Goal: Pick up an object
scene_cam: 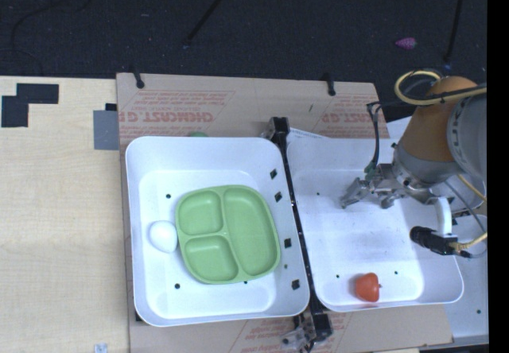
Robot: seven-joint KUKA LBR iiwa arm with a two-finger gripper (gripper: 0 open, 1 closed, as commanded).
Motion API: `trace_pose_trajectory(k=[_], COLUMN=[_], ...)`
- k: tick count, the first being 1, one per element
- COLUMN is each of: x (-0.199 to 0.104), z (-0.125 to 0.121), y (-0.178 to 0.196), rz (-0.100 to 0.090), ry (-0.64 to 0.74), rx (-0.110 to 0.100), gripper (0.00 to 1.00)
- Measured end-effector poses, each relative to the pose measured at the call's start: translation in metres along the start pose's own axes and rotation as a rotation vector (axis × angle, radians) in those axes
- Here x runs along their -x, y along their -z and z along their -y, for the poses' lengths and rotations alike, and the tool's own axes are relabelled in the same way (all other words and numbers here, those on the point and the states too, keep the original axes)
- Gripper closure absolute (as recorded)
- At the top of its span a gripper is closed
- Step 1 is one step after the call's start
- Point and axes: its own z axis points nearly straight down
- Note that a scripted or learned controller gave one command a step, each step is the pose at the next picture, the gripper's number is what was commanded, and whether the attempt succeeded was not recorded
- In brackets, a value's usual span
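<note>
two white bins sit side by side on the bench, and from where i stand the right bin (334, 208) is where the arm (441, 133) is working, its grey bulk and orange band hanging over that bin's far right corner. the left bin (151, 160) holds a green divided plate (227, 232), with a small white egg-like ball (163, 236) lying just beside the plate's left edge, touching it or nearly so. down from the arm, the gripper (367, 191) hangs low over the upper middle of the right bin, its fingers splayed wide and nothing between them. the nearest thing to grab, a small red object (367, 287) that looks like a tomato or strawberry, lies close to that bin's near wall, well apart from the gripper and almost straight toward the near edge from it. what could go wrong, i'd say: if the gripper drops where it hangs now it will close on bare bin floor and come up with nothing. if it does travel to the red thing, the near wall is tight against it, so a finger may land on the rim or the slope and not get round it. being small and rounded, it could also roll or squirt out as the fingers close. cables near the wrist hang by the right wall and might snag there.
</note>
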Motion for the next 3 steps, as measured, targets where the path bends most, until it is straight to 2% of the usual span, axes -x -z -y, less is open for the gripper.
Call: trace_pose_trajectory(k=[1, 3], x=[0.0, 0.002], z=[0.0, 0.006], y=[0.011, 0.133], rz=[0.0, 0.002], ry=[-0.001, 0.001], rx=[0.0, 0.008], gripper=[1.0, 1.0])
